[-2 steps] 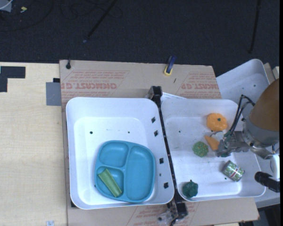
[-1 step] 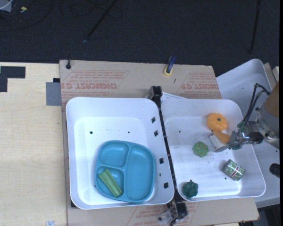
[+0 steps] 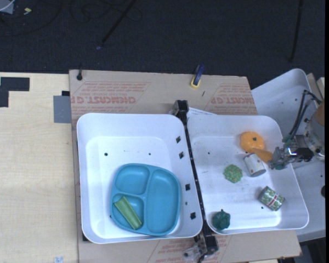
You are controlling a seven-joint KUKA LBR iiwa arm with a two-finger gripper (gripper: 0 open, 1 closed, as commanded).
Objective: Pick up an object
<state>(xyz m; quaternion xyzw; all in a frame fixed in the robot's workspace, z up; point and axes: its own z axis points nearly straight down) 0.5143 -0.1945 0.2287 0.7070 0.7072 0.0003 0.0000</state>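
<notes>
Left side of the worktop: pale wood surface, with a few dark grey and black patches near its upper edge; a brown cardboard sheet with mirrored red print lies under both bins.

Left bin: white, shallow; a blue divided plate sits in its lower half; a green stick-shaped piece lies tilted in the plate's lower-left compartment.

A black divider clip strip runs between the bins; a small blue and yellow clamp sits on the cardboard's top edge.

Right bin: white, shallow, several small things scattered in it; a dark green lump near the lower-left corner, close to the rim; a light green bumpy ball near the middle; a grey cylinder on its side just right of the ball; an orange rounded object above it, its lower-right end reaching toward the gripper; a small green and white can lying tilted toward the lower right, well apart from the rest.

Right edge: the gripper sits over the right bin's right rim, just beside the orange object and the grey cylinder; cannot tell whether its jaws are released or clenched, nor whether anything sits between them; dark cables loop up from it.
</notes>
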